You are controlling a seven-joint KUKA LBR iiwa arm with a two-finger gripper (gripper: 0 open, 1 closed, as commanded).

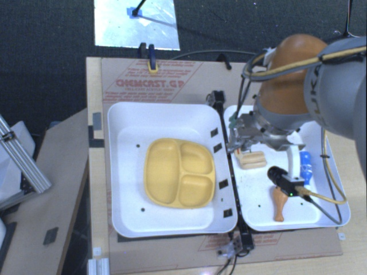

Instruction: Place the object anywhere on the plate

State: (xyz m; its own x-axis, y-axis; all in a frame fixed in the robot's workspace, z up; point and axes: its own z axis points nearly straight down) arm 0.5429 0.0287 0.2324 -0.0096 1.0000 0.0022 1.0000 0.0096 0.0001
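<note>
Two white bins sat side by side: yellow plate point(179, 172) in the left bin point(123, 125); gripper point(243, 145), its grip impossible to tell, above a tan block point(251, 160) by the right bin's point(330, 211) left wall, drumstick point(278, 202) and blue item point(305, 166) nearby.

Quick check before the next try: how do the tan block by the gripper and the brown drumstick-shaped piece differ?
The tan block is pale, short and blocky; the drumstick-shaped piece is darker orange-brown, longer, tapering to a thin end. The block lies crosswise just below the gripper; the drumstick lies lengthwise toward the bin's near edge. Both rest in the right bin, not on the yellow plate.
</note>
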